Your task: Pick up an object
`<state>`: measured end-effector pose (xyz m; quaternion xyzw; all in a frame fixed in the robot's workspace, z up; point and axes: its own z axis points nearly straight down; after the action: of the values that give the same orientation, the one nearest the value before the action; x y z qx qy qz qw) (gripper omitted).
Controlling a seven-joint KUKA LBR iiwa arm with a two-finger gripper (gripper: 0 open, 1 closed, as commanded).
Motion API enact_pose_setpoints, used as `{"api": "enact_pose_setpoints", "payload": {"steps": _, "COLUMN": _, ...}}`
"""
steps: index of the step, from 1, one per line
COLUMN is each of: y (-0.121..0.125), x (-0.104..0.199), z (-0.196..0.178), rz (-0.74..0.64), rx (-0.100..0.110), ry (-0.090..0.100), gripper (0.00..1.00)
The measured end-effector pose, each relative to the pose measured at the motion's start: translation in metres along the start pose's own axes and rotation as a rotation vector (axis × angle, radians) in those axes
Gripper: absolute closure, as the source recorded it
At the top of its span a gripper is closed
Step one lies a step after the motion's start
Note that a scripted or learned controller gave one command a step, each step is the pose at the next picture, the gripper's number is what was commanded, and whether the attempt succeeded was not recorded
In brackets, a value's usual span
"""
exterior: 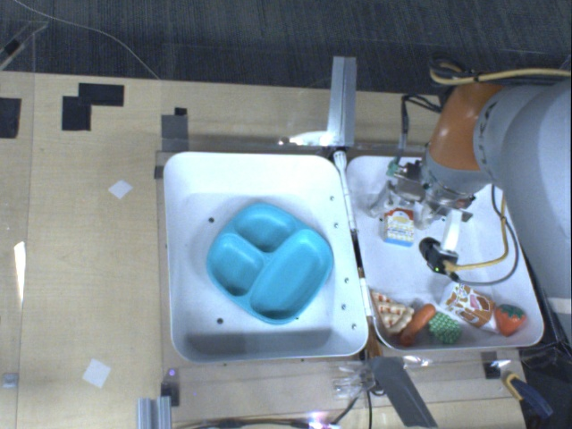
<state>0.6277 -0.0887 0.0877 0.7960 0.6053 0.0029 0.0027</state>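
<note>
My gripper (pixel 413 197) hangs low over the far part of the right bin (pixel 500 239), below the arm's orange band. A small white and blue carton (pixel 399 229) sits directly under and just in front of it, partly covered by the gripper body. Whether it touches the carton is unclear. Along the near edge of this bin lie a pizza-slice toy (pixel 390 308), a red sausage-like piece (pixel 419 322), a green piece (pixel 444 328), a white and orange patterned pack (pixel 470 307) and an orange fruit (pixel 510 319).
The left bin (pixel 192 329) holds a blue divided plate (pixel 268 262). A metal post (pixel 343 96) stands behind the divider between the bins. A yellow cable (pixel 487 262) loops from the wrist across the right bin. The grey arm covers the bin's right side.
</note>
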Motion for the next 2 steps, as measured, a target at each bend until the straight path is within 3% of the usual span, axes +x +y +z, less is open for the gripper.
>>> {"api": "enact_pose_setpoints", "payload": {"steps": 1, "y": 0.042, "x": 0.008, "z": 0.001, "rz": 0.010, "rx": 0.004, "ry": 0.000, "gripper": 0.00}}
{"api": "enact_pose_setpoints", "payload": {"steps": 2, "y": 0.012, "x": 0.010, "z": -0.004, "rz": -0.118, "rx": 0.004, "ry": 0.000, "gripper": 0.00}}
